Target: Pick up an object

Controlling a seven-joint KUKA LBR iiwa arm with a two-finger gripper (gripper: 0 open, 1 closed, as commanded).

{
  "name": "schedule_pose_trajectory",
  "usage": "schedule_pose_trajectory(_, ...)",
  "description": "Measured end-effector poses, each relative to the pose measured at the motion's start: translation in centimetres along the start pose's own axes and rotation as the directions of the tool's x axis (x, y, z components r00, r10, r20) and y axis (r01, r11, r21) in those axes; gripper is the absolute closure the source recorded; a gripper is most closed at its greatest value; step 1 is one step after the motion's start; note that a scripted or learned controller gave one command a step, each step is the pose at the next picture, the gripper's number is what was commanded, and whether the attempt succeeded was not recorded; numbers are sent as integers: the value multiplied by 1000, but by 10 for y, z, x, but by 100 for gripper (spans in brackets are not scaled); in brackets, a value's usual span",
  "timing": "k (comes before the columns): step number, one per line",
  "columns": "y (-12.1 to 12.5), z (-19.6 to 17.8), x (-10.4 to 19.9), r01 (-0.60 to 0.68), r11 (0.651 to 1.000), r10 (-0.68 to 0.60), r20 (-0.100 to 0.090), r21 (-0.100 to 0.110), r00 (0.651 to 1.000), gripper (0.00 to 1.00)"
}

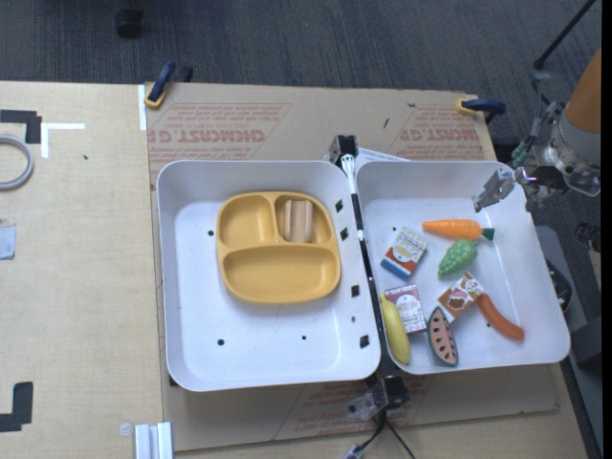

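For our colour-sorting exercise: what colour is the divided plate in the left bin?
Yellow: the divided plate shows plainly in the camera view.

The grey arm with the orange band (585, 103) is cut off by the right edge; its wrist and upper links are out of frame. The two-finger gripper (499, 189) is small and blurred, so the state of its fingers cannot be determined. The print on the small cartons (405, 253) in the right white bin (535, 347) is too small to read.
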State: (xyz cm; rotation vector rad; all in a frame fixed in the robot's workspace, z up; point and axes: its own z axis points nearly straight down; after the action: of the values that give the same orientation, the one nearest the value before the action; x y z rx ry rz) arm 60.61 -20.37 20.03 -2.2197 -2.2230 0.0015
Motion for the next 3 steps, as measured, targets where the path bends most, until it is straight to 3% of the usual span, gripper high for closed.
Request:
schedule_pose_trajectory(1,44,108,49,195,981,-195,0,-1,981,0)
schedule_pose_trajectory(2,15,107,51,473,881,-473,1,-2,881,0)
schedule_pose_trajectory(3,15,98,51,471,882,-471,2,-3,882,100)
